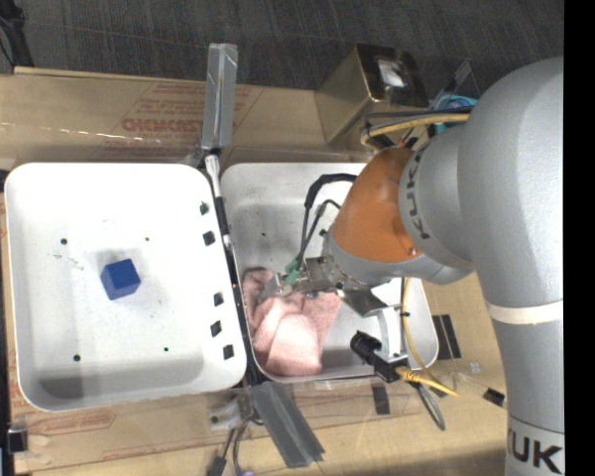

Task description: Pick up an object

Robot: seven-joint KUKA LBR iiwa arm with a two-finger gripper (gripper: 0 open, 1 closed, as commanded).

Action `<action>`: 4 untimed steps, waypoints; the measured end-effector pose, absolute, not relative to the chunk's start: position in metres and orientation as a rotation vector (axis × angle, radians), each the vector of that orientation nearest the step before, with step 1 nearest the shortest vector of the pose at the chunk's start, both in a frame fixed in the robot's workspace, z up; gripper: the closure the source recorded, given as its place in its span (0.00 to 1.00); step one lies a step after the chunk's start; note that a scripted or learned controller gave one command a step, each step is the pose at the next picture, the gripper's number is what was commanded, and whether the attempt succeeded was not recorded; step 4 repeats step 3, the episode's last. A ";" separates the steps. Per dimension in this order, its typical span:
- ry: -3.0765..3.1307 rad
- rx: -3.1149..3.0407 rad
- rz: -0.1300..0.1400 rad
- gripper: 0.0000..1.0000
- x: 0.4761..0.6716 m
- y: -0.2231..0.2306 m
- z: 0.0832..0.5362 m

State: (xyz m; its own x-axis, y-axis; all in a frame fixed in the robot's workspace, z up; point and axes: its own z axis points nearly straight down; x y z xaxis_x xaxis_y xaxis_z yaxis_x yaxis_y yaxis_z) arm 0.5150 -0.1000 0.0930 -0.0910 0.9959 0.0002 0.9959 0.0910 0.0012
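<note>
Lying apart: one blue cube left, one pink cloth right.

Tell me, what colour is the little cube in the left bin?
Blue. The cube shows clearly in the camera view.

Soft cloth, hard plastic, shiny arm

The pink cloth looks soft and fuzzy; the blue block smooth; the white bins smooth plastic; the arm glossy.

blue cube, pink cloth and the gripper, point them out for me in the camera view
blue cube (pixel 121 278), camera view, on its top face, in the left bin.
pink cloth (pixel 290 333), camera view, on the middle of the bunched fabric in the right bin.
gripper (pixel 296 284), camera view, at its tip just above the cloth's upper edge.
</note>
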 end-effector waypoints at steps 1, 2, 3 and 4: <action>2.325 2.111 0.002 1.00 0.516 -0.100 0.103; 2.429 1.988 0.005 1.00 0.570 -0.129 0.095; 2.581 1.792 0.000 1.00 0.599 -0.087 0.220; 2.581 1.792 0.000 1.00 0.599 -0.087 0.220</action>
